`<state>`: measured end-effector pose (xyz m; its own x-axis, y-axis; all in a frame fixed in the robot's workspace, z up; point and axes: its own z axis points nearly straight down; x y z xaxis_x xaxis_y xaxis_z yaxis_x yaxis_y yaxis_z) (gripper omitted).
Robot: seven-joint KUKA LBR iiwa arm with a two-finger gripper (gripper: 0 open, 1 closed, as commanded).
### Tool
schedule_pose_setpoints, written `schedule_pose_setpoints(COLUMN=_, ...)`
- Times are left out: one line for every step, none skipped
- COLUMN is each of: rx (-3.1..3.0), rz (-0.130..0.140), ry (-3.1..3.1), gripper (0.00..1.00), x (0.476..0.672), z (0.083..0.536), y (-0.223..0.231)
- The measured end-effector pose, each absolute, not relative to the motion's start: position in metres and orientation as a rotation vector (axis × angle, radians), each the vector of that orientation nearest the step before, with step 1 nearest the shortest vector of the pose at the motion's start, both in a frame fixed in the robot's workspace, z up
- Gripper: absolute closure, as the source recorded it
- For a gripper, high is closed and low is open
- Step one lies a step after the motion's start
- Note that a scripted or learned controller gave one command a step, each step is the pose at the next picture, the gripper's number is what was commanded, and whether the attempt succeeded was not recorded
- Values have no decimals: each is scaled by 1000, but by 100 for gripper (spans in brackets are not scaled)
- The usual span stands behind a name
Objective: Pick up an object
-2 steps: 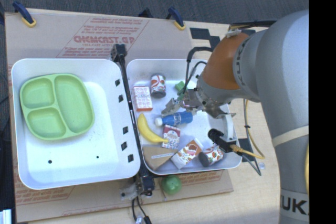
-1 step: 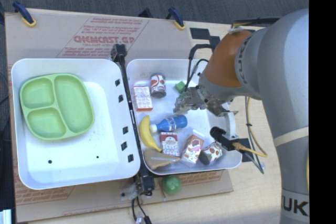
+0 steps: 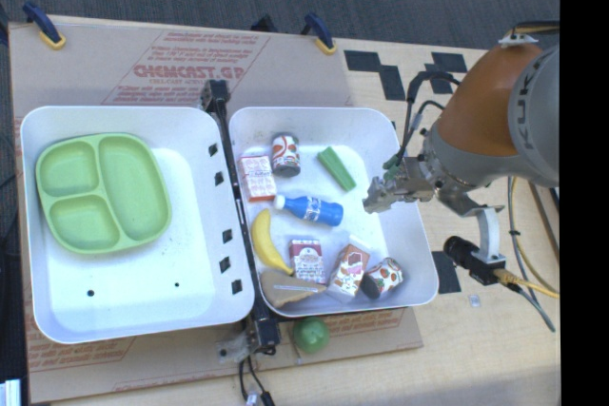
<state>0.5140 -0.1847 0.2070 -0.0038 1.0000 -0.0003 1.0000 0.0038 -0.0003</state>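
Observation:
My gripper (image 3: pixel 379 197) hangs over the right side of the right bin (image 3: pixel 314 113), with nothing visible in it. Left of it lies a blue bottle (image 3: pixel 314 210) with a white cap. A green block (image 3: pixel 336 166) lies up and to the left of the gripper, and a red can (image 3: pixel 285 153) sits farther left. A banana (image 3: pixel 267 242) lies by the bin's left wall. Along the front edge stand a red-and-white carton (image 3: pixel 305 260), a brown carton (image 3: pixel 350 269) and a strawberry-print can (image 3: pixel 383 278).
A small red-and-white packet (image 3: pixel 257 177) lies near the divider and a tan piece (image 3: pixel 288 291) in the front left corner. The left bin (image 3: pixel 124 299) holds a green divided plate (image 3: pixel 100 193). A green ball (image 3: pixel 309 334) rests outside the bins at the front.

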Motion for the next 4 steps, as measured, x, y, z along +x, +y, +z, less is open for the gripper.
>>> schedule_pose_setpoints(rx=-2215, rz=0, ry=-2227, gripper=100, x=594, z=216, y=-160)
schedule_pose_setpoints(rx=-2215, rz=1, ry=-2227, gripper=0, x=594, z=216, y=-160)
schedule_pose_setpoints(rx=-2214, rz=1, ry=-2231, gripper=0, x=636, z=93, y=-173)
schedule_pose_setpoints(rx=-2208, rz=2, ry=-2235, gripper=100, x=636, z=103, y=-173)
